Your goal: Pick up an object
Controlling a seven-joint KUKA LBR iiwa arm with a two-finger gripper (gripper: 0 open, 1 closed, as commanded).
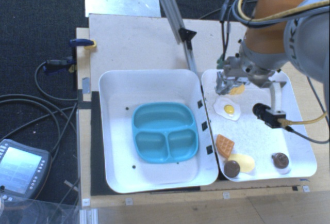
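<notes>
Bench w/ two bins; gripper (pixel 225 85) low in right bin (pixel 299 130), fried egg (pixel 227 110) just below/toward cam. Finger state: can't tell.

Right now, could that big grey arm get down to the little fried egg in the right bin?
Probably yes. The gripper hangs low in the right bin, just above the fried egg. The egg lies flat with bare floor around it, and nothing stands between the two.
</notes>
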